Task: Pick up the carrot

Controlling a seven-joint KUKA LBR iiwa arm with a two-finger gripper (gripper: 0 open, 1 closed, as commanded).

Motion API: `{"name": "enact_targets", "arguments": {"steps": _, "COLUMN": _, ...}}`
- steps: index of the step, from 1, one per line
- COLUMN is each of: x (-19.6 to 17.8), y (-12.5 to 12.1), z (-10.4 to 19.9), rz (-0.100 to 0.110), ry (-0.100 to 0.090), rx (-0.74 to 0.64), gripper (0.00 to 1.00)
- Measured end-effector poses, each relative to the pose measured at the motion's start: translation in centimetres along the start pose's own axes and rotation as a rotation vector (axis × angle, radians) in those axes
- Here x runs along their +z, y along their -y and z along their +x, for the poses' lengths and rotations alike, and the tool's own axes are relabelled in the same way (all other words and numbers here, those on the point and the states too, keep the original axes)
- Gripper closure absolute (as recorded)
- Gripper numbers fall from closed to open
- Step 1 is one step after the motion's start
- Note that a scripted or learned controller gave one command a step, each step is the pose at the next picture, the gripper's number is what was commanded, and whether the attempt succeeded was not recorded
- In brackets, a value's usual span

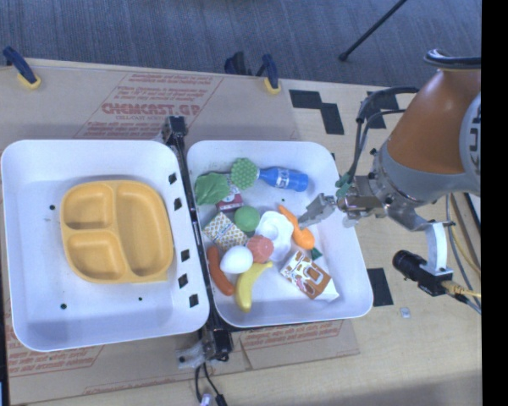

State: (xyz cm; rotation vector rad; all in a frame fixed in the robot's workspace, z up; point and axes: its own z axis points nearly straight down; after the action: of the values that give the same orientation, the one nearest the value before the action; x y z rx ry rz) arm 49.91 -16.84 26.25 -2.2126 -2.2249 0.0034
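Note:
The carrot is a small orange piece lying at a slant in the right white bin, near its right wall, among other toy foods. My gripper comes in from the right over the bin wall, and its grey tip sits right at the carrot's upper end. At this slant I cannot see whether it touches the carrot. The grey arm with its orange band rises at the right of the bench.
Crowded round the carrot are a white piece, a red fruit, a printed carton, a white egg, a banana, a blue bottle and green items. The left bin holds a yellow divided tray.

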Motion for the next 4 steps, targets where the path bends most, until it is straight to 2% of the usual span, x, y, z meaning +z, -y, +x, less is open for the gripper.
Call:
{"name": "enact_targets", "arguments": {"steps": 1, "x": 15.2, "y": -6.9, "z": -2.8, "rz": 0.005, "ry": -0.001, "rx": -0.030, "gripper": 0.00}}
{"name": "enact_targets", "arguments": {"steps": 2, "x": 13.9, "y": -7.2, "z": -2.8, "rz": 0.000, "ry": 0.001, "rx": -0.033, "gripper": 1.00}}
{"name": "enact_targets", "arguments": {"steps": 3, "x": 14.0, "y": -7.1, "z": -2.8, "rz": 0.002, "ry": 0.001, "rx": -0.033, "gripper": 0.00}}
{"name": "enact_targets", "arguments": {"steps": 4, "x": 17.1, "y": -7.0, "z": -0.9, "rz": 0.001, "ry": -0.001, "rx": -0.265, "gripper": 0.00}}
